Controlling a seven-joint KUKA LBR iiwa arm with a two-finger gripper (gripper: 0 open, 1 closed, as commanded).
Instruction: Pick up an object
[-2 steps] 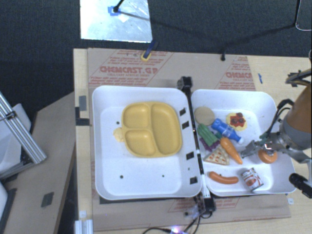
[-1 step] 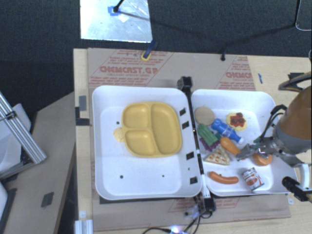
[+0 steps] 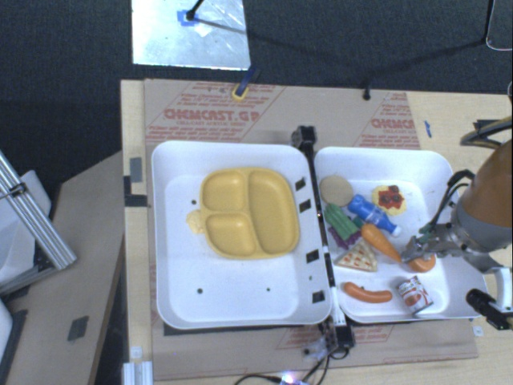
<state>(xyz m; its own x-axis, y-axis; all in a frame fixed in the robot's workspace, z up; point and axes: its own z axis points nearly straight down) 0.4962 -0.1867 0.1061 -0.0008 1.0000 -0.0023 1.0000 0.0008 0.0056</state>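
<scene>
Camera view | step: approach; gripper (image 3: pixel 417 253) low in right bin (image 3: pixel 437 163), jaws' state cannot be told | target: orange piece (image 3: pixel 424 264) touching gripper, beside carrot (image 3: pixel 380 243) | next: close, lift straight

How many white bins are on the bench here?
2. The left bin holds a yellow divided plate; the right bin holds the toy food, with the gripper over it.

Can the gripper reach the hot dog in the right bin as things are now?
Probably yes. The hot dog lies alone on bare bin floor, apart from the can and the pizza slice; the gripper hangs close by.
</scene>
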